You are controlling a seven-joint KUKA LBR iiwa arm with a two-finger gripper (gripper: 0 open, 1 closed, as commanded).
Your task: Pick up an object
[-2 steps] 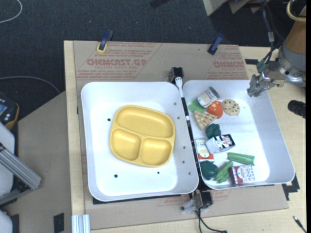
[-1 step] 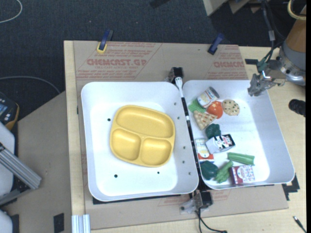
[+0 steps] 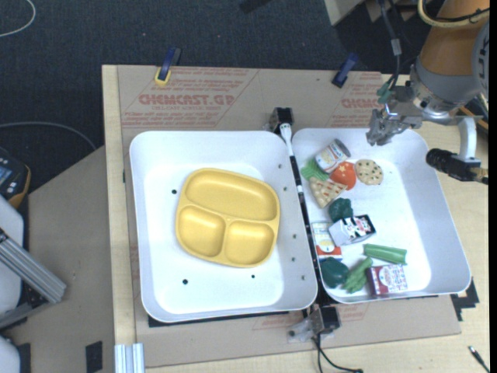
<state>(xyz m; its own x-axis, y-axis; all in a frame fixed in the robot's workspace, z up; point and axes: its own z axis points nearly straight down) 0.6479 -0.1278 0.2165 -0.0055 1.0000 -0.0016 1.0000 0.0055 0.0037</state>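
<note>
My gripper [image 3: 380, 134] hangs over the far edge of the right bin [image 3: 435, 208], above and to the right of the small objects. Nothing shows between its fingers. Closest to it are a small can [image 3: 333, 155], a red tomato [image 3: 344, 175] and a round cookie [image 3: 368, 171]. Further forward lie a waffle piece [image 3: 327, 192], a dark green broccoli [image 3: 340, 208], a black-and-white carton [image 3: 352, 229], a green bean pod [image 3: 385, 252], another green vegetable [image 3: 335, 271] and a red box [image 3: 387, 279].
The left bin [image 3: 155, 208] holds a yellow divided plate [image 3: 227, 216]. A black camera mount [image 3: 281, 119] sits at the far end of the seam between the bins. Clamps [image 3: 165, 68] hold the board at the back. Bare bin floor lies to the right of the objects.
</note>
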